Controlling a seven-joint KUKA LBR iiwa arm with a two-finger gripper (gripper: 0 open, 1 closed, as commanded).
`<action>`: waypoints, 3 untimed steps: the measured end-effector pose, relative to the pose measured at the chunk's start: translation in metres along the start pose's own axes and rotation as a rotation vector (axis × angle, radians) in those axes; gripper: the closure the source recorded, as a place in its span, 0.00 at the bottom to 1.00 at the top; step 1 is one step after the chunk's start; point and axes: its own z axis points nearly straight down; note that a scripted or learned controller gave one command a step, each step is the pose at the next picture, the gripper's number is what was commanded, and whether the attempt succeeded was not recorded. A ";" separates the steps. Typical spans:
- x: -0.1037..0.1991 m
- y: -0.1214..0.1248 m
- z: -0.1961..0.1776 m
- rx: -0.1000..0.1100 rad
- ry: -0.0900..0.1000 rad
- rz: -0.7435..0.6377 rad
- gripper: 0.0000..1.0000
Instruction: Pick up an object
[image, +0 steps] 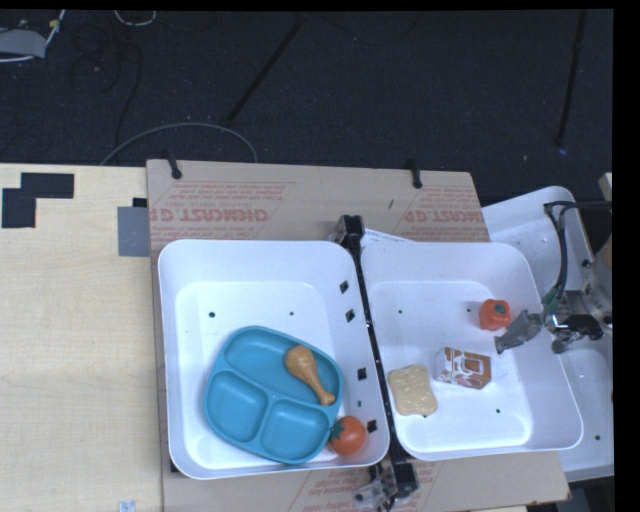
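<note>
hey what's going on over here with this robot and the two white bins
A robot arm reaches in from the right with its gripper over the right bin, close to a small orange-red fruit, with nothing seen between its fingers. That bin also holds a brown and white packet and a beige slab of toy bread. The left bin holds a blue divided tray with a toy drumstick on it, and a tomato beside the tray.
</note>
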 end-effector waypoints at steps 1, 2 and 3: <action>0.000 0.002 -0.005 -0.011 -0.003 -0.003 0.00; -0.009 -0.001 0.053 -0.004 0.000 -0.002 0.00; -0.011 -0.008 0.100 -0.005 0.001 -0.002 0.00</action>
